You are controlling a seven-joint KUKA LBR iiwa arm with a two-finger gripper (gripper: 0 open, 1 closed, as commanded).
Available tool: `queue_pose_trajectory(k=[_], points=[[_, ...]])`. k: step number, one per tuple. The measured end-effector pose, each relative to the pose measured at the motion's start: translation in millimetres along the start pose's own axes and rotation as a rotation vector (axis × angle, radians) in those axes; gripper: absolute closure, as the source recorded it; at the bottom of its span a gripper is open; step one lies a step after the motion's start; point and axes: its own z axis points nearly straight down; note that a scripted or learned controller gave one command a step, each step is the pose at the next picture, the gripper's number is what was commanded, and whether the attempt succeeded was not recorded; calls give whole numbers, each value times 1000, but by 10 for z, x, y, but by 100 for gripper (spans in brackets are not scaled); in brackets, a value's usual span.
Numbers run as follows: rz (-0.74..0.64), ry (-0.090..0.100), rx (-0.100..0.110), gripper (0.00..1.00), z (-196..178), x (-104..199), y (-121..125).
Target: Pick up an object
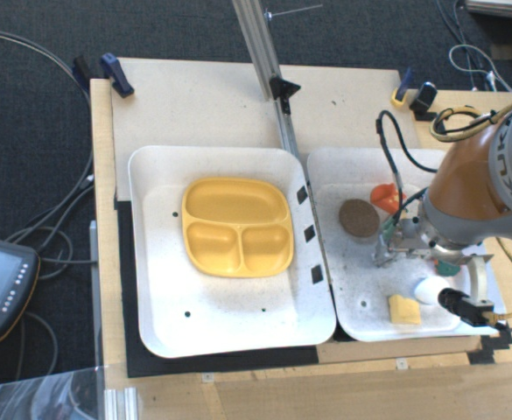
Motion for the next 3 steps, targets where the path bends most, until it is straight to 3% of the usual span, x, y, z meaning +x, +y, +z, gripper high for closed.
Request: queue_pose_trajectory(k=[3], points=[[-1, -5, -9, 100, -1594, -43, 102]])
